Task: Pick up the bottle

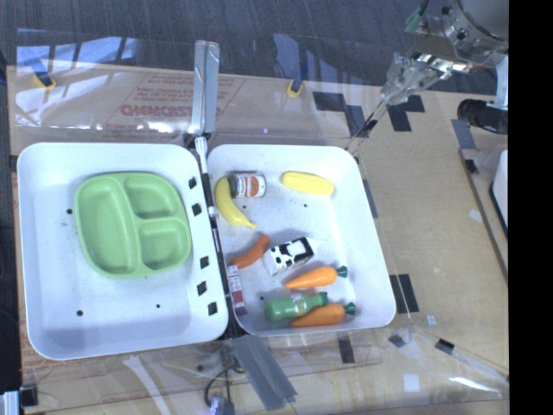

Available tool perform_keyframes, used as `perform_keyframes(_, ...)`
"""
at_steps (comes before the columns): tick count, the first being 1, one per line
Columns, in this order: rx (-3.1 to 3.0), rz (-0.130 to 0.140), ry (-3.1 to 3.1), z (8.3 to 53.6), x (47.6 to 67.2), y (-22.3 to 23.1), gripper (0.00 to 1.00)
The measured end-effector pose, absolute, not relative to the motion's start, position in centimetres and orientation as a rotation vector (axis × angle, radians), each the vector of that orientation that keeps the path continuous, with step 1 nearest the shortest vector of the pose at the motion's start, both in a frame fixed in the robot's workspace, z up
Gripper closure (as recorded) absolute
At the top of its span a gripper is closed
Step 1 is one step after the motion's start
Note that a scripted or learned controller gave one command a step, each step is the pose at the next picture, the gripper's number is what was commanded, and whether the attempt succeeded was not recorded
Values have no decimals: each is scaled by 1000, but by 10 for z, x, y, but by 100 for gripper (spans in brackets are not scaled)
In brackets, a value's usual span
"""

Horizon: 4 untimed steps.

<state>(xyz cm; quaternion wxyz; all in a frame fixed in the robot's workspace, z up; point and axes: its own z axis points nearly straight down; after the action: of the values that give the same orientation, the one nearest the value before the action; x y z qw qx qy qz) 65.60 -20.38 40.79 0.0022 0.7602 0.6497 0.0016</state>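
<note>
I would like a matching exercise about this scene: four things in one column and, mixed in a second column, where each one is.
Things:
1. green bottle
2. green plate
3. can
4. gripper

Places:
A. in the left bin
B. above the bench, beyond the right bin's far corner
C. right bin, near edge, beside a carrot
D. right bin, far end, next to the banana

Pairs: 1-C, 2-A, 3-D, 4-B

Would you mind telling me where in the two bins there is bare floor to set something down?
Left bin: bare floor all around the green tray, widest along the near edge. Right bin: a free patch on the right between the yellow lemon and carrot. The near-left part, around the bottle, is crowded.
</note>
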Motion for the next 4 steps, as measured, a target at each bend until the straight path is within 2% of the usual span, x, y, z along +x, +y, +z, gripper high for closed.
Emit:
perform_keyframes(1, 2630, -12, 1735, 161, 655, -194, 100)
perform_keyframes(2, 2671, 6, 1647, 274, 655, -195, 100)
perform_keyframes(3, 2659, 3, 1669, 431, 657, -198, 100)
perform_keyframes(4, 2730, -11, 1567, 343, 657, -153, 100)
